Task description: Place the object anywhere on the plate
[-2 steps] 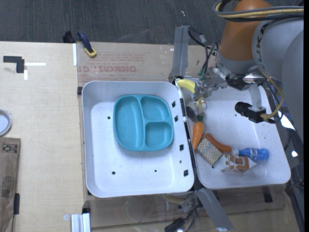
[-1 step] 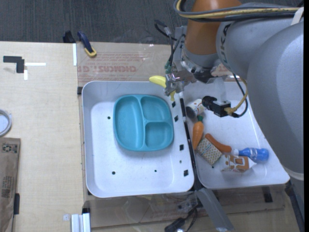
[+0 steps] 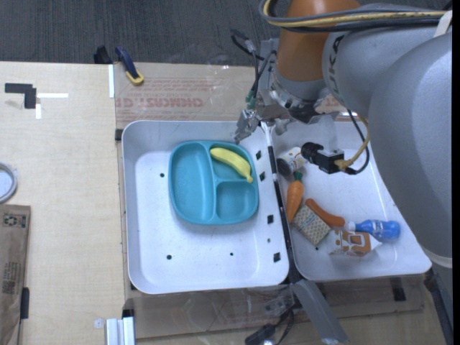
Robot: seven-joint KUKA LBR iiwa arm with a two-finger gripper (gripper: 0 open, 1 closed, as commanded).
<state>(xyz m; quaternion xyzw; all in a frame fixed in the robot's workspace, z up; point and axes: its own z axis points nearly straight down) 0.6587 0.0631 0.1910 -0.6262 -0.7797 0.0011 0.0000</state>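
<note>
Lying in the right-hand bin [image 3: 392, 261]: a carrot [image 3: 294, 197] pointing down beside the inner wall, an orange sausage-shaped piece [image 3: 325, 215] just right of it, and a speckled square sponge [image 3: 310, 225] touching that piece from below. Resting near the bin's front edge, a small printed carton [image 3: 352, 243] and a blue bottle [image 3: 379, 228] just beside it. Sitting toward the back, a small dark round item [image 3: 286, 165], too small to identify. Standing alongside, the left-hand bin [image 3: 147, 254]. Spreading behind both bins, a clear plastic sheet [image 3: 183, 95] with reversed red lettering, a blue-and-yellow clamp [image 3: 129, 67] gripping its corner. Peeking in at far left, a roll of tape [image 3: 6, 183] on the pale wooden bench [image 3: 57, 149].
</note>
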